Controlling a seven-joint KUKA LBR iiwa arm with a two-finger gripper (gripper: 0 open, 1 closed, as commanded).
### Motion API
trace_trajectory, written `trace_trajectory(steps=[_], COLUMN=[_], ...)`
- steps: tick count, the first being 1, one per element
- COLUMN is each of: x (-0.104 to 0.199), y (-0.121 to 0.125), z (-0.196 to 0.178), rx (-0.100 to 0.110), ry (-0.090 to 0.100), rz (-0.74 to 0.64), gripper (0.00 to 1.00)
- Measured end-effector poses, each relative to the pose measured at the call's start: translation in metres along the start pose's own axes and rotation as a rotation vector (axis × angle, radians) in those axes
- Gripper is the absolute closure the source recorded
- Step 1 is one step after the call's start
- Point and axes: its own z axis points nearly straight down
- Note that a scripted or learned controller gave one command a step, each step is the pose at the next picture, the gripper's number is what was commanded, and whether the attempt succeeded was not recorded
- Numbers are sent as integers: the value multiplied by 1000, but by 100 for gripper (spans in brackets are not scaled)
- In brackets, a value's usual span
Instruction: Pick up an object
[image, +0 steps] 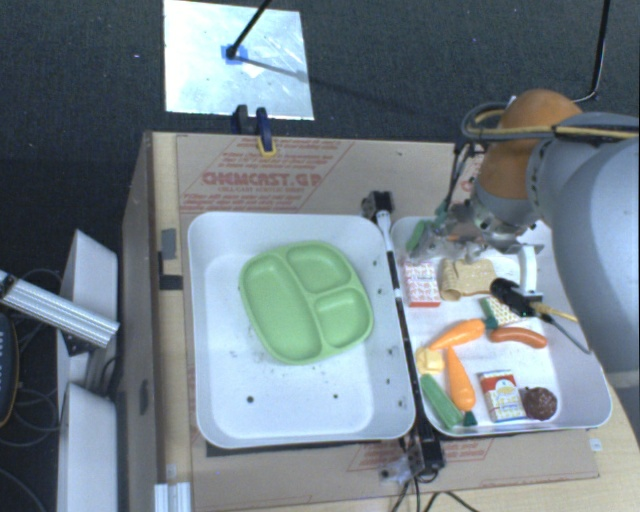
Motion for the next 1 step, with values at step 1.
trace_trajectory(steps=[1], x=[-23], y=[1], z=[0], rx=[-4], ry=[2], rz=[1], gripper=[0])
